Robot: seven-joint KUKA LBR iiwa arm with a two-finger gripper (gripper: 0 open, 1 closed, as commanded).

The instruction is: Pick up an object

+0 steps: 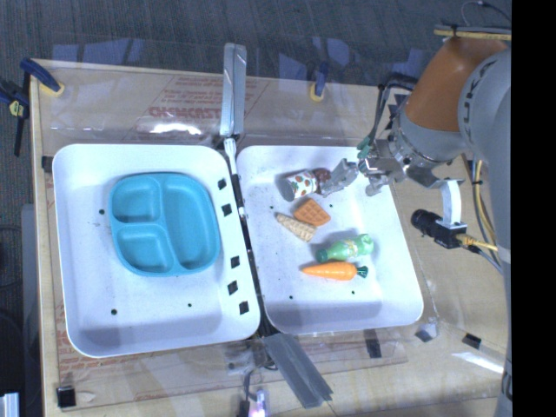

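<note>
The right bin holds several toys. A small red-and-white can lies at its back beside a dark brown piece. An orange waffle piece and a pale cone lie in the middle. Nearer the front are a green bottle and an orange carrot. My gripper hangs over the bin's back right corner, just right of the brown piece. Its fingers are apart with nothing between them.
A blue three-compartment plate lies in the left bin. A grey divider bar stands upright between the bins at the back. The arm's orange band and cables hang at the right.
</note>
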